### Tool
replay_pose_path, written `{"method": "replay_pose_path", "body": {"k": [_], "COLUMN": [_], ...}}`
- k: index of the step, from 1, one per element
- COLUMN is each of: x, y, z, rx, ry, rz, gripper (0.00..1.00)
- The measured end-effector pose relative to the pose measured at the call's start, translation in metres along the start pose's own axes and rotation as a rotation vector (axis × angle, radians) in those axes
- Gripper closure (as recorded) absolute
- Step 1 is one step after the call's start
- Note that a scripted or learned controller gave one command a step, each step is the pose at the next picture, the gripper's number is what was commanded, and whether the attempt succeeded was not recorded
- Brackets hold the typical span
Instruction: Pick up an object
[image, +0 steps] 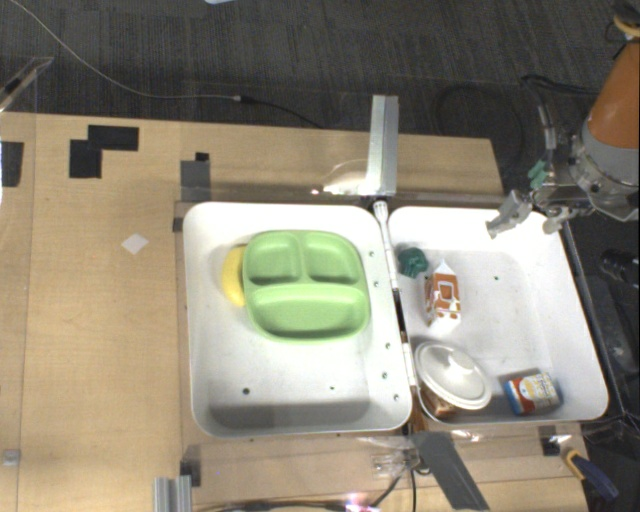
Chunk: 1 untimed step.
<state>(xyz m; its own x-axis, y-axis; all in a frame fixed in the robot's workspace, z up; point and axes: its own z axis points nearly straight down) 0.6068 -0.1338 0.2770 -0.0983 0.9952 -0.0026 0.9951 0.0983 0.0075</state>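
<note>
White and orange, the carton (442, 297) lies mid-left in the right bin (560, 300), a teal lump (412, 262) at its eleven o'clock, white bowl (452, 374) at six. Gripper (528, 212) hovers at two o'clock, fingers spread wide, empty.

tray (303, 285) in left bin (210, 330); can (529, 392) in right bin (575, 330)

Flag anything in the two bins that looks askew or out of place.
In the left bin, a yellow object is wedged under the green divided plate's left edge, mostly hidden. In the right bin, the white lid lies over a brown object at the lower-left corner, and the small can lies on its side.
</note>
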Motion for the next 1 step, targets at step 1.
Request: {"method": "replay_pose_path", "body": {"k": [1], "x": [0.0301], "y": [-0.0223], "z": [0.0891], "rx": [0.004], "ry": [0.002], "rz": [-0.066], "gripper": [0.00]}}
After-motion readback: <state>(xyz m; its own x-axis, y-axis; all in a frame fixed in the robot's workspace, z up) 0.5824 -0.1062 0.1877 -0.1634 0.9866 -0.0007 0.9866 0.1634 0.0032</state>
